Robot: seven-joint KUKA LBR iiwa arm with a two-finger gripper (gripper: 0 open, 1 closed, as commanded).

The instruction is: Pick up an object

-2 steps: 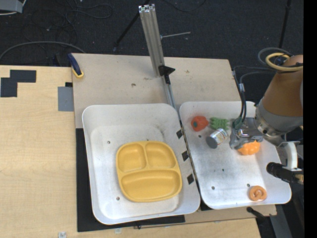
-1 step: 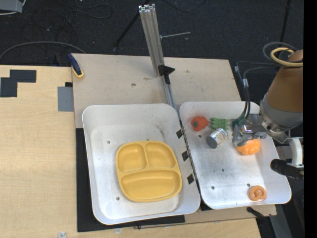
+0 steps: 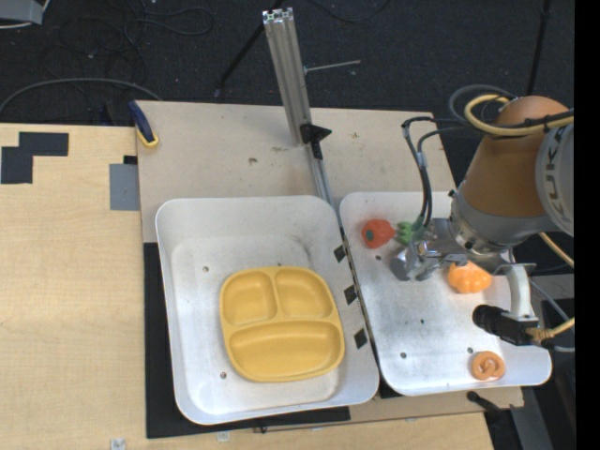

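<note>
Objects sit in the right bin (image 3: 441, 345); we go big to small. Surface (image 3: 66, 279) carries two white bins side by side. Left bin (image 3: 187, 251) holds a yellow tray (image 3: 279, 323) with three compartments, lying flat near the bin's middle. Arm (image 3: 511, 172) reaches in from the right, over the right bin's upper part. Gripper (image 3: 410, 261) hangs low over that bin, metal end near the bin floor. We cannot tell whether the fingers are spread or pressed together, and we see nothing between them. Orange lump (image 3: 467, 277) lies just right of the gripper, close to it or touching; we cannot tell which. Red ball (image 3: 377, 232) sits up-left of the gripper, with a green piece (image 3: 407, 230) just beside it to the right. Orange ring (image 3: 487, 366) lies near the bin's lower right corner, well apart from the rest.
</note>
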